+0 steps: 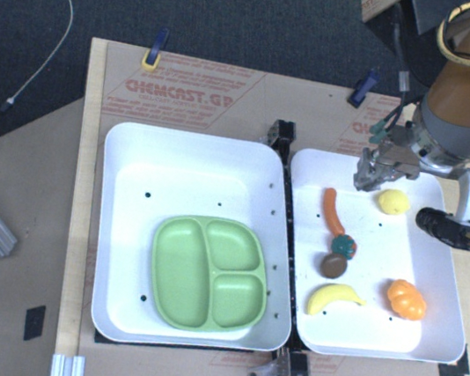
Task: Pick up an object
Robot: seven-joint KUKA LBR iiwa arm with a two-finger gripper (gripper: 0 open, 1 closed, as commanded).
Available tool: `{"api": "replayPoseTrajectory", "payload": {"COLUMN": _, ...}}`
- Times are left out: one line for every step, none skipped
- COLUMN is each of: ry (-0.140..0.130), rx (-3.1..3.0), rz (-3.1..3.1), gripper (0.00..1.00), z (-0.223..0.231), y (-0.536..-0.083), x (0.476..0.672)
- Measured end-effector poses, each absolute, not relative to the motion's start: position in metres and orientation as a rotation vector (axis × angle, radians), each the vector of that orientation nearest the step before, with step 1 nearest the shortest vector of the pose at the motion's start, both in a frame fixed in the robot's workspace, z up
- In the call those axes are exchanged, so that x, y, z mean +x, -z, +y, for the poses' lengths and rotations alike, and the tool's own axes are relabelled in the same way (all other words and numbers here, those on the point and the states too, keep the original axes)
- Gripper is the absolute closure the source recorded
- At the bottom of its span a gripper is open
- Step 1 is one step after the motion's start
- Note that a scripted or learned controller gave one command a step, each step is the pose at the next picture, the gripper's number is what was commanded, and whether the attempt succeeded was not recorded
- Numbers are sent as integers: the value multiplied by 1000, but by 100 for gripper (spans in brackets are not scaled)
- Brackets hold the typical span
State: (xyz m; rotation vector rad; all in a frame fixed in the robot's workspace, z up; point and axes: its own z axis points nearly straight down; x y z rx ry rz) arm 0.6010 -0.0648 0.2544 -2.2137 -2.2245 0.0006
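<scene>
Surface: brown board printed in red "CHEMCAST GP", partly hidden by the bins; further red print at upper right too small to read.
Left bin: shallow, white, smooth, rounded corners. Holds a pale green tray, rounded rectangle, three compartments.
Right bin: same make, just beside the left one.
Contents of right bin: lemon, yellow, rounded, near the far edge; carrot, orange, long and tapered, toward the left wall; small teal ball touching the carrot's near end; brown rounded piece just below the ball; banana, yellow, curved; orange fruit, lumpy, toward the right.
Gripper: grey metal, pointed down over the far end of the right bin, just left of the lemon. Finger opening: cannot tell. Nothing seen held.
</scene>
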Motion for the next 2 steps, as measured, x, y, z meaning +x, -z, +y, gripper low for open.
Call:
{"api": "replayPoseTrajectory", "payload": {"ry": -1, "rx": -2211, "rz": -2226, "gripper": 100, "z": -4, "y": -250, "x": 581}}
{"api": "replayPoseTrajectory", "payload": {"ry": 0, "rx": -2211, "rz": -2225, "gripper": 100, "z": 51, "y": -252, "x": 558}}
